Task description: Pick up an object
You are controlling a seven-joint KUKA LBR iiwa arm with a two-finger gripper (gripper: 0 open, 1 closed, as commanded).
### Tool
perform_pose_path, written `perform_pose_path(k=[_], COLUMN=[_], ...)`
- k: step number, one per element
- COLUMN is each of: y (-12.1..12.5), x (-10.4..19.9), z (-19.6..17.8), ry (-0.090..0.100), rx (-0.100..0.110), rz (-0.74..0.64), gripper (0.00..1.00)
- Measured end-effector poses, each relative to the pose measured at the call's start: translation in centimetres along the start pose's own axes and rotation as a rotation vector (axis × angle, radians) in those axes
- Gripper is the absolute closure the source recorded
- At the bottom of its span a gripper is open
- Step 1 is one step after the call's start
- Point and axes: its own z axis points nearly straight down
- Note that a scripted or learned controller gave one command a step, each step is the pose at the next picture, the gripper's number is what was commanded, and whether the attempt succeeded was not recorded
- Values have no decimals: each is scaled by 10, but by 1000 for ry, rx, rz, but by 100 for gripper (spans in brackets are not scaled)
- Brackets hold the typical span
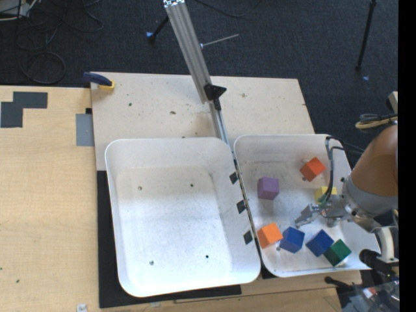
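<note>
Two blue cubes [292, 239] [320, 243] and a green cube [338, 252] sit along the near wall of the right-hand shallow white bin [279, 147], with an orange cube [269, 234] beside them. Farther back lie a purple cube [268, 188] and another orange block [312, 168]. Above the blue cubes, the grey two-finger gripper [311, 214] hovers with fingers apart, holding nothing.

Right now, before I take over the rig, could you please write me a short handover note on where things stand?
Gripper: low in the right bin, fingers apart, nothing between them.
Blocks, all in the right bin: purple, orange near the far side, a second orange by the divider, two blue, green, yellow partly behind the arm.
Done: nothing lifted.
Left: grasp and raise one block.
</note>
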Motion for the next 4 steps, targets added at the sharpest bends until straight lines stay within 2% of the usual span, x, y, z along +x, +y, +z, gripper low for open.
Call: perform_pose_path(k=[1,2,4], y=[-1,9,7], x=[-1,5,17], z=[-10,-60,-180], ry=[2,-2,-3], rx=[1,-5,-7], rz=[5,-4,-5], gripper=[100,100,100])
